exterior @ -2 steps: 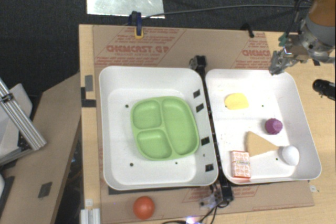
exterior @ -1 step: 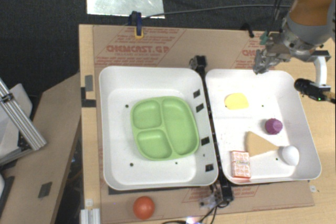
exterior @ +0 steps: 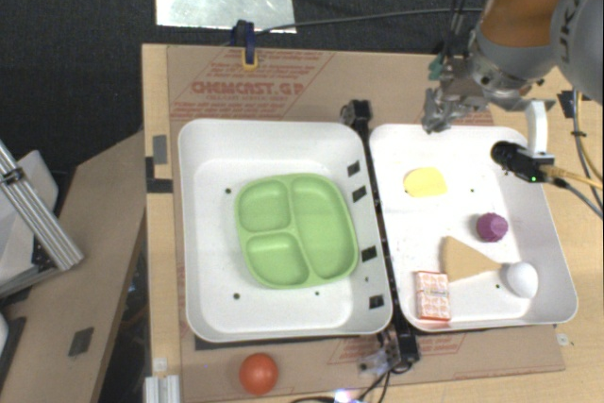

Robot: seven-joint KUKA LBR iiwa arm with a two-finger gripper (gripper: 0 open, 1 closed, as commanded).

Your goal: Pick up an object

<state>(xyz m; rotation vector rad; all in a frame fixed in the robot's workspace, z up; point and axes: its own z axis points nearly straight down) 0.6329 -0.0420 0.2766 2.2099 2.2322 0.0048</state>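
In the right bin (exterior: 555,231) lie a flat yellow disc (exterior: 425,182), a small purple piece (exterior: 492,226), a tan wedge (exterior: 462,258), a white egg-shaped thing (exterior: 519,279) and a small red-and-white box (exterior: 432,294). My gripper (exterior: 437,118) hangs over the far rim of that bin, above and a little right of the yellow disc, well apart from it. Nothing shows in its grasp.
The left bin (exterior: 203,203) holds a green divided plate (exterior: 295,229). An orange ball (exterior: 258,373) lies on the bench in front of the left bin. A blue clamp (exterior: 245,41) stands behind the bins, and a metal rail (exterior: 33,212) juts in at the left.
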